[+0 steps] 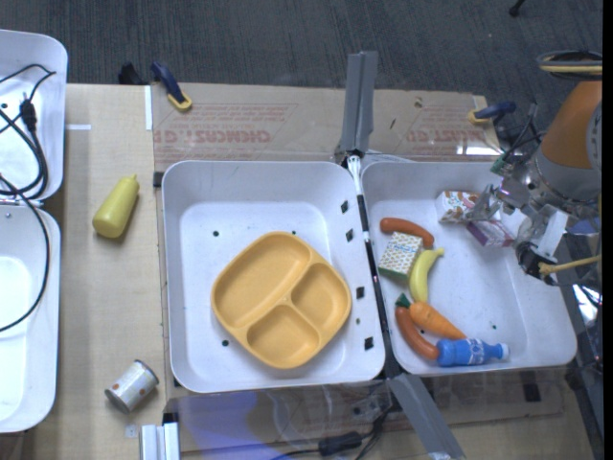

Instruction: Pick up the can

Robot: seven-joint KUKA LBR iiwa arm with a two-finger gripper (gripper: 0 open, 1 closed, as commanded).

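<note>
The can (131,385) is small and silver with a red mark. It lies on its side on the wooden bench, outside the bins, just off the left bin's (182,257) front left corner. My gripper (500,207) is far from it, low over the back right part of the right bin (536,305). It hangs beside a small printed packet (458,204) and a pale pinkish object (488,232). The wrist hides the fingertips.
A yellow divided plate (281,298) fills the left bin. The right bin holds a sausage (406,228), a green-white box (399,254), a banana (422,272), a carrot (436,320), another sausage (414,334) and a blue bottle (469,352). A yellow mustard bottle (116,206) lies left of the bins.
</note>
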